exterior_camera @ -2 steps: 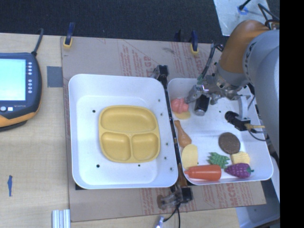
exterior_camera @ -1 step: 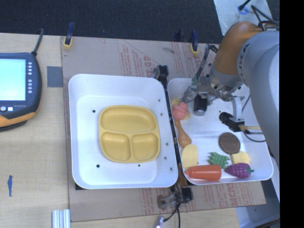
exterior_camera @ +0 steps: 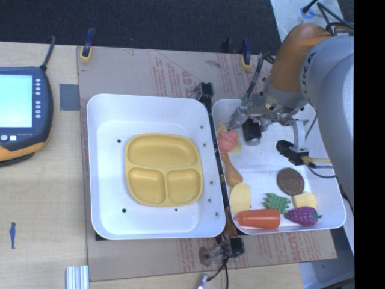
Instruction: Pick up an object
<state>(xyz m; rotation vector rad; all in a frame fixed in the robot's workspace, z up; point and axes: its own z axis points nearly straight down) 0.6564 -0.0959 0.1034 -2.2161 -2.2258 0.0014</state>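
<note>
The right white bin [exterior_camera: 337, 221] holds several toy foods. A pink piece [exterior_camera: 228, 141] lies by its left wall, with a brown drumstick-like piece [exterior_camera: 231, 172] just in front of it. Toward the near edge are a pale yellow piece [exterior_camera: 240, 197], a red-orange piece [exterior_camera: 260, 219], a green leafy piece [exterior_camera: 277, 201], a yellow corn [exterior_camera: 304, 200], purple grapes [exterior_camera: 302, 215] and a brown disc [exterior_camera: 290, 180]. My gripper [exterior_camera: 251, 120] hangs low over the bin's far left part, just right of the pink piece. Nothing shows in its grasp.
The left white bin [exterior_camera: 102, 161] carries a yellow divided tray [exterior_camera: 163, 168]. A teach pendant [exterior_camera: 18, 113] rests on the bench at far left. Clamps [exterior_camera: 86, 46] hold the cardboard sheet at the back. The grey arm [exterior_camera: 325, 83] covers the right bin's far right corner.
</note>
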